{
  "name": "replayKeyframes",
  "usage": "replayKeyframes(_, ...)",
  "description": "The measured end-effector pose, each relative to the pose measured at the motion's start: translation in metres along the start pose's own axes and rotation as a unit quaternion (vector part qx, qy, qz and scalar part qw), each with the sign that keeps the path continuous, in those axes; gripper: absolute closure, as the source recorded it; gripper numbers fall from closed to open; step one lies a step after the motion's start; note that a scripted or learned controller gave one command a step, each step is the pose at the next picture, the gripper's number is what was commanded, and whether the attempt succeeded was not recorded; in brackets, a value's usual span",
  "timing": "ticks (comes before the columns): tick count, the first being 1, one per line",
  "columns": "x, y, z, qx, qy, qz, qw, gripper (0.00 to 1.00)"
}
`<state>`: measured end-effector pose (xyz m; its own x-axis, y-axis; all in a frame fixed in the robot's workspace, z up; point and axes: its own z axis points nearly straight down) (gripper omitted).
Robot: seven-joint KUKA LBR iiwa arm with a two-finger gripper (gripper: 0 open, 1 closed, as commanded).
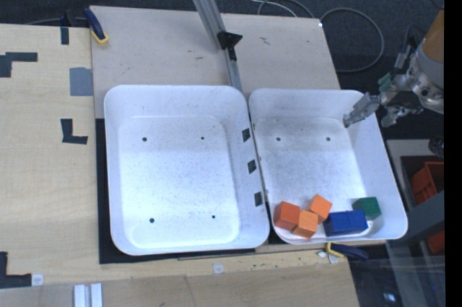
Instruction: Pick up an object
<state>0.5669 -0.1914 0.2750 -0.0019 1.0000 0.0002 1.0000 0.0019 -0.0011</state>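
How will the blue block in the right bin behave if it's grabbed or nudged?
The blue block looks boxy and flat-faced, so it probably slides rather than rolls. It seems rigid, likely light. It sits against the right bin near wall, touching an orange block and close to the green block, so a nudge would probably shift those.

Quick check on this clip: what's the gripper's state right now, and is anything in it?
Gripper: over the right bin's far right rim, nothing seen in it; open or shut cannot be told.

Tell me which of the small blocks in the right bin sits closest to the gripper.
The small green block, at the right end of the cluster, lies nearest the gripper; the orange blocks and blue block sit farther left.
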Motion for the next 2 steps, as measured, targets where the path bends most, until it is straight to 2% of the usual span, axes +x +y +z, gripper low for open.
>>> replayKeyframes(1, 0.010, 0.032, -0.050, -0.003, -0.001, -0.001, 1.0000, 0.00)
replayKeyframes(2, 0.019, 0.073, -0.124, -0.005, -0.002, -0.001, 1.0000, 0.00)
